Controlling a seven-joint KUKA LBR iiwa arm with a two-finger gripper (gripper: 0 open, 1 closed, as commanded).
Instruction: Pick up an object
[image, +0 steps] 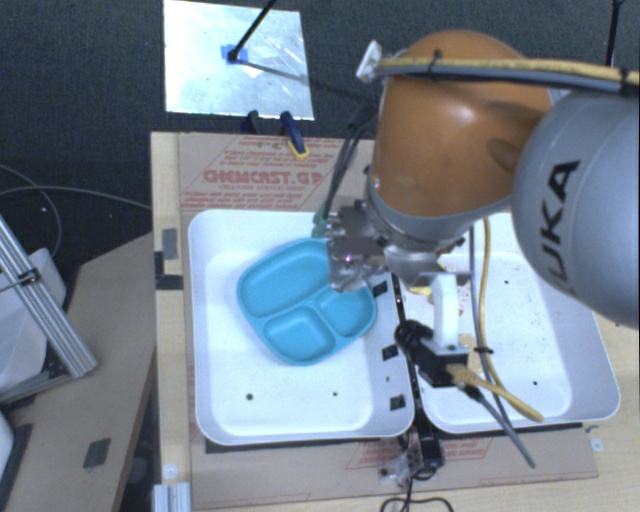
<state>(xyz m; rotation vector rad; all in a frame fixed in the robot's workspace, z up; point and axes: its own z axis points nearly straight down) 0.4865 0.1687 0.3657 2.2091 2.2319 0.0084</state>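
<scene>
A light blue divided plate lies tilted in the left white bin, toward its back right. My gripper hangs low over the plate's right rim, near the wall between the two bins. The big orange band of the arm hides what is behind and above it. Whether the gripper has hold of the plate's rim is not visible.
The right white bin sits beside the left one, partly hidden by the arm. Cardboard with red lettering lies under the bins at the back. A shiny sheet lies beyond it. A pale side table stands to the left.
</scene>
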